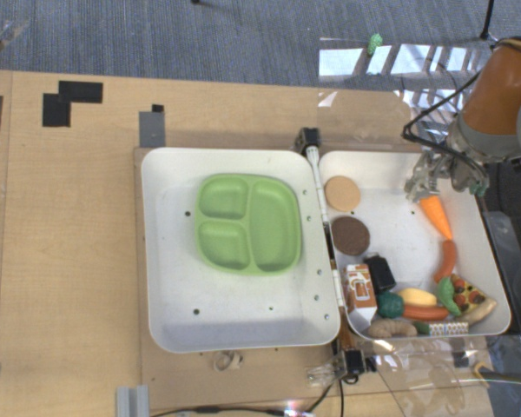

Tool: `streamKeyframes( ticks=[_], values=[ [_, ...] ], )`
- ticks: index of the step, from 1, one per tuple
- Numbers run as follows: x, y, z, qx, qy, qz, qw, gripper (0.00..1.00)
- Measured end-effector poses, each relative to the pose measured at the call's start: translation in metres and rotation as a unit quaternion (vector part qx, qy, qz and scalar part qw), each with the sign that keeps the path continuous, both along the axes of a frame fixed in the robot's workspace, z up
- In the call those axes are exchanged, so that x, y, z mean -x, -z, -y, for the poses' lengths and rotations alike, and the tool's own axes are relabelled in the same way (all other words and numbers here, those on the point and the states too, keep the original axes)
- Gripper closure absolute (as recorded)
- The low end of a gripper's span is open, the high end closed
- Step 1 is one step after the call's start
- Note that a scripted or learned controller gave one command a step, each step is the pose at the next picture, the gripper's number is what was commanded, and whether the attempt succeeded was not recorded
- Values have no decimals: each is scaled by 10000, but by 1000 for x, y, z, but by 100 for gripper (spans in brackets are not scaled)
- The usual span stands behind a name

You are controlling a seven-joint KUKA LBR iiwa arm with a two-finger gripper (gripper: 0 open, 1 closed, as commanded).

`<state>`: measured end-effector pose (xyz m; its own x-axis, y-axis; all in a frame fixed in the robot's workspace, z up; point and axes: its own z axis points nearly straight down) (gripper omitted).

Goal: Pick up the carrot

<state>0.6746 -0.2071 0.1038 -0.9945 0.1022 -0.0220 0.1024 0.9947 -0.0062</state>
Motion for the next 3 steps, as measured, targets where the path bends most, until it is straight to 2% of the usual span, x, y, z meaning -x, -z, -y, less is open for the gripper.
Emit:
streamKeyframes(
  ticks=[1, 2, 3],
  values=[
    [40, -52, -102, -74, 1248, -33, 9921, 100],
    [39, -210, 1, -11, 886, 34, 9961, 100],
    [43, -40, -119, -73, -97, -108, 9999, 100]
  ],
)
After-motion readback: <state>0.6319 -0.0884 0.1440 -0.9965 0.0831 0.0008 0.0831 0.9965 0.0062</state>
